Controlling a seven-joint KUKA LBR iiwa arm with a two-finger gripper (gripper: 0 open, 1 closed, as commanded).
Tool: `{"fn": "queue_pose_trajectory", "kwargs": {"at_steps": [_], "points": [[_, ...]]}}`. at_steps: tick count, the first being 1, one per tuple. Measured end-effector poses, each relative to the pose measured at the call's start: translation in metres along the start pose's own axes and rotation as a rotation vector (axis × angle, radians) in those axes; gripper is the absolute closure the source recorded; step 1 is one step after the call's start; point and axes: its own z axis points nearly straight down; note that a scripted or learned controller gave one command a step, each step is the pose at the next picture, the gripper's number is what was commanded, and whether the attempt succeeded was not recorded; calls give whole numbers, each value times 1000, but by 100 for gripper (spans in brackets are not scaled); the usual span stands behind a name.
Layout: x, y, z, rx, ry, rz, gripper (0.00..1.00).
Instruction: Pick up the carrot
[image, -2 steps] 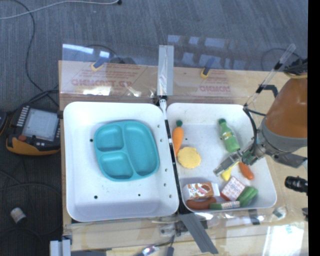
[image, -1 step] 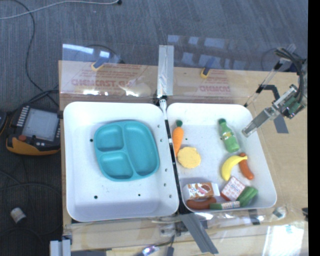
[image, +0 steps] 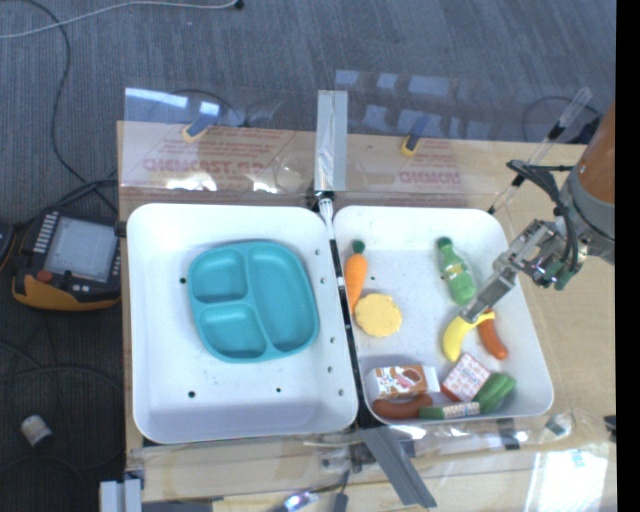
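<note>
Camera view: my claw (image: 492, 293) hangs low over the right bin's right side, just above a banana (image: 456, 336); whether it is released or clenched, I cannot tell. The carrot (image: 355, 275) lies well to its left, against the bin's left wall. I should cross over and align lengthwise.

fixed overhead camera, slanted down, both bins (image: 140, 300)
</note>
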Motion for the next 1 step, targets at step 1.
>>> {"fn": "queue_pose_trajectory", "kwargs": {"at_steps": [1], "points": [[18, 20, 3, 0, -1, -161, 0]]}}
